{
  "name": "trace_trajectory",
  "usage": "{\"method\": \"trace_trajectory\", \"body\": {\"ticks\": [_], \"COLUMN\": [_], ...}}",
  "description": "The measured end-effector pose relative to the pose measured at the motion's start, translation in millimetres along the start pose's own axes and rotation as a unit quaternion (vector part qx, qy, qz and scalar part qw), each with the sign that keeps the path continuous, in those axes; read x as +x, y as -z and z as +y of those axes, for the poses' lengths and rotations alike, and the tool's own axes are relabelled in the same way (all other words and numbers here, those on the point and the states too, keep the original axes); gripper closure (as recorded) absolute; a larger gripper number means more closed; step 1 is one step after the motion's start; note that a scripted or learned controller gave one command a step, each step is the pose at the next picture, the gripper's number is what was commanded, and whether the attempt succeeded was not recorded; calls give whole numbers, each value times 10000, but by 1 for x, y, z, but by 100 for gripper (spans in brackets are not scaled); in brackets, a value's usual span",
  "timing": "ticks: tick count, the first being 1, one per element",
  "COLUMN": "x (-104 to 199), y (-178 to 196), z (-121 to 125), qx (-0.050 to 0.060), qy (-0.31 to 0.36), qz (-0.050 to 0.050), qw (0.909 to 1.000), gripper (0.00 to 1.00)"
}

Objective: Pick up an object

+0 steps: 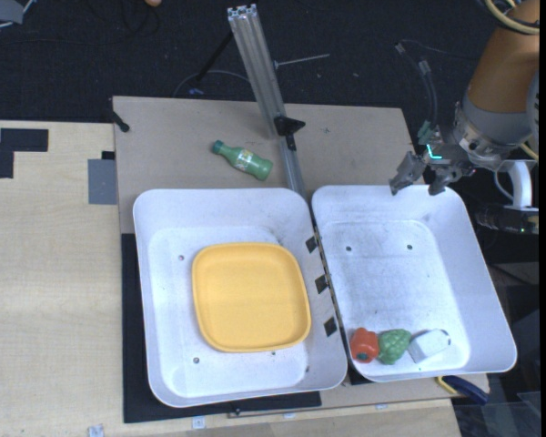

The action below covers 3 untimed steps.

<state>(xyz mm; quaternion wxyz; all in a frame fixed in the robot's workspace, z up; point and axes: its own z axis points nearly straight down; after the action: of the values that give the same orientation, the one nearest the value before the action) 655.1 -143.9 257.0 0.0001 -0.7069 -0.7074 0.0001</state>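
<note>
My gripper [421,179] hangs over the far edge of the right bin [409,262], its two dark fingers spread apart with nothing between them. Three small things lie together in that bin's near corner: a red piece [364,344], a green piece [393,345] and a white block [429,343]. They are well below the gripper in the view, about the bin's whole depth away. A yellow square plate [251,295] fills the middle of the left bin [164,244].
A green bottle [242,159] lies on its side on the brown board behind the left bin. A slanted metal rail [265,71] rises behind the gap between the bins. Black clips [318,262] join the bins' adjoining walls.
</note>
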Motion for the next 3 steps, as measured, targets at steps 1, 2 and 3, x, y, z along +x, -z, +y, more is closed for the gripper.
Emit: {"method": "trace_trajectory", "body": {"ticks": [1, 2, 3], "x": [0, 7, 8], "y": [0, -59, -120], "z": [0, -4, -10], "qx": [0, 21, 22], "qy": [0, -2, 2], "qz": [0, 4, 4], "qw": [10000, 10000, 10000], "gripper": [0, 0, 0]}}
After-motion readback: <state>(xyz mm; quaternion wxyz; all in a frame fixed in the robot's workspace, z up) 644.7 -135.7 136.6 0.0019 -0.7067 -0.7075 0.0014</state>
